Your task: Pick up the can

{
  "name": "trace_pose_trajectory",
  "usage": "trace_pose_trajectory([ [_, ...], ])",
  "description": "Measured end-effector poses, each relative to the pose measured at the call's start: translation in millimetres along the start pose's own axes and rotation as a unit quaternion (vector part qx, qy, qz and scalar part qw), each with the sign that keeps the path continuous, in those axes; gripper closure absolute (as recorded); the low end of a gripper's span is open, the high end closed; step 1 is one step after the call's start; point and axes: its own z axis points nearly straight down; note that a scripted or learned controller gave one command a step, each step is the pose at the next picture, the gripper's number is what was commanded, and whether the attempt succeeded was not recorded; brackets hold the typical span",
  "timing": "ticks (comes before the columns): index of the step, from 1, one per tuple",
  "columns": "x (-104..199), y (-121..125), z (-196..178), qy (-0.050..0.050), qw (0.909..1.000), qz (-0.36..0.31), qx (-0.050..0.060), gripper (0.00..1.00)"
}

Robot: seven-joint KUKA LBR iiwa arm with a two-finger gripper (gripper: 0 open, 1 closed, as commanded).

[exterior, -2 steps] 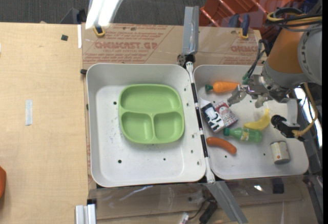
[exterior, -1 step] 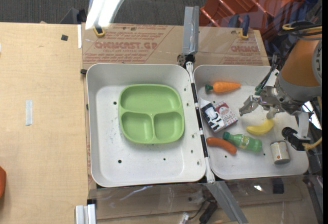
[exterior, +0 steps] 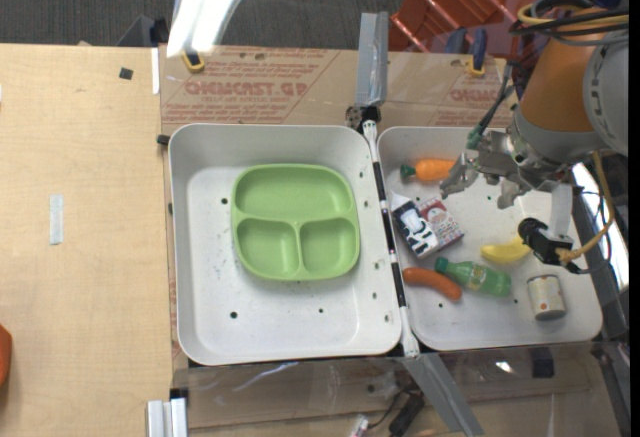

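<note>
**Gripper over right bin, can lying at front right**

Arm [exterior: 570, 75] comes in from the right w/ its gripper [exterior: 482, 175] hovering above the back part of the right bin [exterior: 590, 325]. Fingers look spread apart, nothing between them.

The can [exterior: 545, 296] – small, silver-grey – lies near the bin's front right corner, well apart from the gripper. Just beside it toward the back: a yellow banana [exterior: 505, 251] and a black cable end hanging off the arm.

Other stuff in the right bin: an orange carrot [exterior: 433, 168] at the back left, a small box [exterior: 427, 226] w/ red, white & black print mid-left, a green bottle [exterior: 475, 276] lying flat, and an orange-red sausage-shaped piece [exterior: 432, 282] touching the bottle's neck end.

Left bin [exterior: 195, 325] holds a green divided plate [exterior: 296, 221] – three compartments, sitting flat near the middle.
</note>
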Motion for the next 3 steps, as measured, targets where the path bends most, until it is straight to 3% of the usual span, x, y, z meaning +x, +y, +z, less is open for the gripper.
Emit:
trace_pose_trajectory([
  [1,-1.6,-36.1,68.3,-0.001,0.9996,0.029,-0.004,0.00],
  [2,-33.6,-74.7,83.0,0.001,0.9995,0.030,0.001,0.00],
  [3,7.2,78.8,83.3,-0.001,0.9956,0.094,0.001,0.00],
])
